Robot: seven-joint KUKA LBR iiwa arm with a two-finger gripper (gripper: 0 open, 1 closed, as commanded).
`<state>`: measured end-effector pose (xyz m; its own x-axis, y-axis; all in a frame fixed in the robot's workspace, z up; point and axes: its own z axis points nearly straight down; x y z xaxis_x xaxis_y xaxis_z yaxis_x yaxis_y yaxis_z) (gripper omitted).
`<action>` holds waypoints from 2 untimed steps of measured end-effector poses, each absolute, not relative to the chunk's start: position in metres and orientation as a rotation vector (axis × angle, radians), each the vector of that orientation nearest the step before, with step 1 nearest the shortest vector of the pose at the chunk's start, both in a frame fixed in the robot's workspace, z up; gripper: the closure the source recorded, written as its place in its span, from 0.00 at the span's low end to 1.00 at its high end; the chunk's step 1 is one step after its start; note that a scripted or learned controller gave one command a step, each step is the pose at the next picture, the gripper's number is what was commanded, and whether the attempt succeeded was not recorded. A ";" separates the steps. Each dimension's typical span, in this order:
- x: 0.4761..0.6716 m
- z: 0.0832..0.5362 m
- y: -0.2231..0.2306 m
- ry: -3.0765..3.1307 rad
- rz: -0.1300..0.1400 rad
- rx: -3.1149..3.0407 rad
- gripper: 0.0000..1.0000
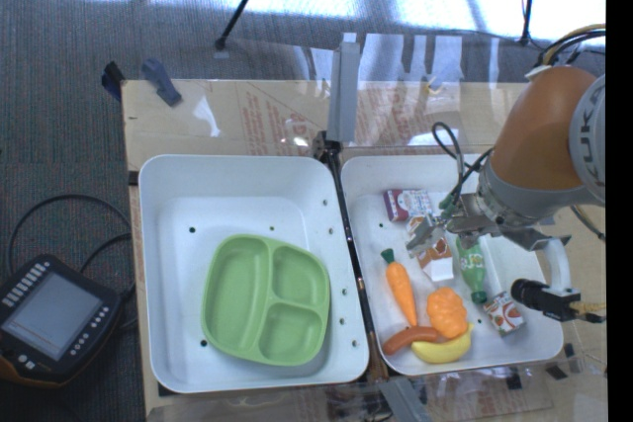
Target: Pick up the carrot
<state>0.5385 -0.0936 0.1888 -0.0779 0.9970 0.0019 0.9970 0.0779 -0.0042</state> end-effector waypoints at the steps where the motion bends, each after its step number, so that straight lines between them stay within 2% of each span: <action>1: 0.480 0.086 -0.087 -2.357 0.004 -2.067 0.00; 2: 0.494 0.087 -0.102 -2.478 0.001 -1.926 0.00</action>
<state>0.4942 -0.1024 0.0865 -0.2470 0.9690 0.0023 0.9690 0.2470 -0.0027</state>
